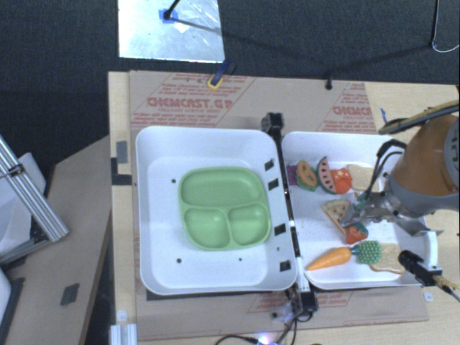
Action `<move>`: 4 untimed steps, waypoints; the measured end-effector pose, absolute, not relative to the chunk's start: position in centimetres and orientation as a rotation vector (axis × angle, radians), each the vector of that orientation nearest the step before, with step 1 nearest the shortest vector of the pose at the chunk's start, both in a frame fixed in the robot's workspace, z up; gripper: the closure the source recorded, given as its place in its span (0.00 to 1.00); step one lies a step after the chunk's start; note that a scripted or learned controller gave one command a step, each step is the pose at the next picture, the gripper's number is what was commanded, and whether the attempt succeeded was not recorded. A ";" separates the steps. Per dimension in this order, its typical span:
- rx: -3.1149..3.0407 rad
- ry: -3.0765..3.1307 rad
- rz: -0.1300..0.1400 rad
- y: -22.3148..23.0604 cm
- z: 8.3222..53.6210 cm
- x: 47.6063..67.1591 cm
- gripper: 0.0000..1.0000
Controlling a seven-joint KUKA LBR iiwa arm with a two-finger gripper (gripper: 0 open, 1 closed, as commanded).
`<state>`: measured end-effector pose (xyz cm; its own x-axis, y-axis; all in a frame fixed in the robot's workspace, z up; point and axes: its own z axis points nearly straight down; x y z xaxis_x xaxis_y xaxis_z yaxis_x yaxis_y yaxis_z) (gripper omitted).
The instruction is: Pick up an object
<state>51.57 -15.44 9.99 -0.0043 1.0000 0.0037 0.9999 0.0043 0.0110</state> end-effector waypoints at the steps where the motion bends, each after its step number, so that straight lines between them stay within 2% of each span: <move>1: 2.213 2.223 0.004 -15.1 14.4 52.1 1.00; 3: 2.212 2.223 0.005 -15.4 22.7 52.2 1.00; 4: 2.209 2.231 0.004 -10.7 21.8 54.5 1.00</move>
